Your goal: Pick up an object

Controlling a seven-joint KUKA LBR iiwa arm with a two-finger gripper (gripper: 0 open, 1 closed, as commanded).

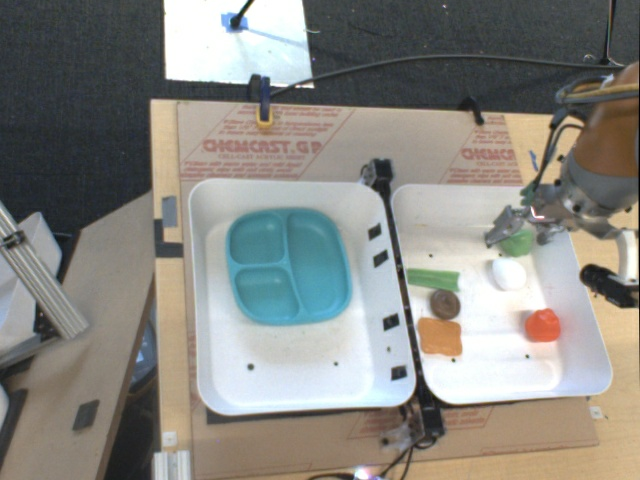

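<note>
The arm reaches in from the right, and my gripper (518, 226) hangs over the far right part of the right bin (480, 383). A small green object (518, 244) lies directly under the gripper, partly hidden by it; I cannot tell whether they touch. A white egg-shaped object (509, 274) sits just in front of it. Further forward is a red object (542, 325). Near the bin's left side lie a green stick (433, 280), a brown round object (445, 304) and an orange piece (440, 337).
The left bin (215, 368) holds a teal divided plate (288, 265). A black clipped divider (395, 268) runs between the bins. A dark part (610, 284) of the arm's hardware overhangs the right bin's right rim. Cables cross the bench at the back.
</note>
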